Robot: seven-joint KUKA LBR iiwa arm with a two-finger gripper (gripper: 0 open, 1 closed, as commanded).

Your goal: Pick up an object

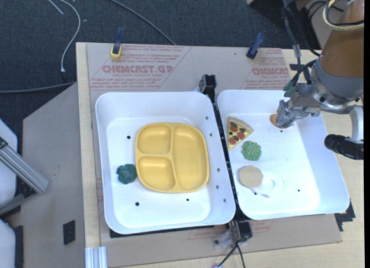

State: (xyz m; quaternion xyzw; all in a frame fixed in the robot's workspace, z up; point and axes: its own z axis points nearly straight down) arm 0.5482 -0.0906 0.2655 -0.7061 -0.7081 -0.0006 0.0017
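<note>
Looming largest, the grey arm's orange band (pixel 345 35) sits above the gripper (pixel 284 117), which hangs low over the right bin (pixel 324 191); whether its fingers are parted or closed cannot be told. Just beside its tip lies a small orange object (pixel 273 120). Farther left in that bin are a pizza slice (pixel 237 132), a green piece (pixel 251 150) and a tan disc (pixel 250 176). In the left bin (pixel 110 145) rest a yellow divided tray (pixel 172 157) and a dark green piece (pixel 126 173).

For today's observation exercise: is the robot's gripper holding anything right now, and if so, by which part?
It cannot be told. The gripper is low in the right bin, right beside a small orange object, but the view doesn't show that object between its fingers.
</note>
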